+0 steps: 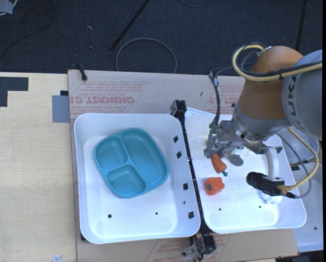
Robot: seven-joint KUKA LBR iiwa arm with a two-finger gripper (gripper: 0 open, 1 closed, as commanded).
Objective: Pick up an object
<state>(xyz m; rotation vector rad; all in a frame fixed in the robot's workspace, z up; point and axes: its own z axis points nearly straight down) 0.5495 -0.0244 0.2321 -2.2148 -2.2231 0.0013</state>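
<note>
Carrot [218, 164] sits pinched in my gripper [216, 156], just above the right bin [244, 222] (an orange pepper [213, 186] lies close below); I'd lift straight, slowly.

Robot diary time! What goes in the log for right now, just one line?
pincer: over right bin, at orange carrot-like piece | red pepper-like toy: loose on bin floor | blue divided plate: left bin

An orange carrot [218, 164] hangs tilted at centre right. A red-orange pepper [213, 186] lies just below it.
</note>
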